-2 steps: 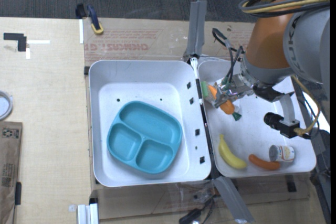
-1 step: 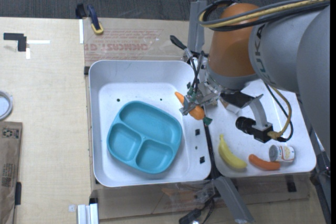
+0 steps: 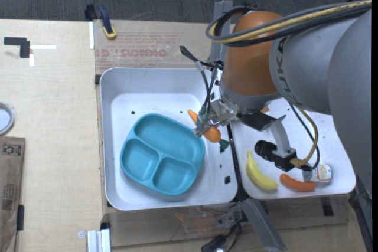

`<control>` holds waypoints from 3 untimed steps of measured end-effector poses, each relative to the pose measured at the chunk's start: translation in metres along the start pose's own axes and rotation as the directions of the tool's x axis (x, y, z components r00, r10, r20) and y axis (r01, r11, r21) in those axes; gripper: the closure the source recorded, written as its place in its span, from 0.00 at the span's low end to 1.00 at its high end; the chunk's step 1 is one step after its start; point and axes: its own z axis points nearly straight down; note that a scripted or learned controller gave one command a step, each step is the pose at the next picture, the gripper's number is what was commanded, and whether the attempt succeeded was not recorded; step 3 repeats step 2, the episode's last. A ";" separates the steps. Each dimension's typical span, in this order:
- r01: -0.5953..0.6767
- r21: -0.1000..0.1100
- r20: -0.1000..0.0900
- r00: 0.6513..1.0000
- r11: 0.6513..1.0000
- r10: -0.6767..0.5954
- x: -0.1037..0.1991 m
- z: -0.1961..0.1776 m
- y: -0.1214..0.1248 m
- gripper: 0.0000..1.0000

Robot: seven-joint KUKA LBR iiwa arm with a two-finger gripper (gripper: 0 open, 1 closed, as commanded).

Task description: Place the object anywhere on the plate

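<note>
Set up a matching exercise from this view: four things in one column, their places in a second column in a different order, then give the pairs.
Things:
1. blue plate
2. banana
3. carrot
4. blue clamp

Places:
A. right bin
B. by the gripper, near the plate's edge
C. bench, beyond the bins
D. flat in the left bin

Pairs: 1-D, 2-A, 3-B, 4-C

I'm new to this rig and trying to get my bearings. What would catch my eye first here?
The big grey arm with its orange band reaches in from the right over the bins. Below it the hand hangs at the left bin's right side beside a small carrot, next to the blue divided plate. In the right bin lie a banana and a red-orange sausage-like piece.
</note>
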 end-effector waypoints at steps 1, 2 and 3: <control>0.000 0.000 0.000 1.000 1.000 0.000 0.000 0.000 0.000 0.00; -0.077 -0.002 0.002 0.997 0.997 0.077 0.003 -0.072 0.018 0.00; -0.077 -0.002 0.002 0.997 0.997 0.077 0.003 -0.072 0.018 0.00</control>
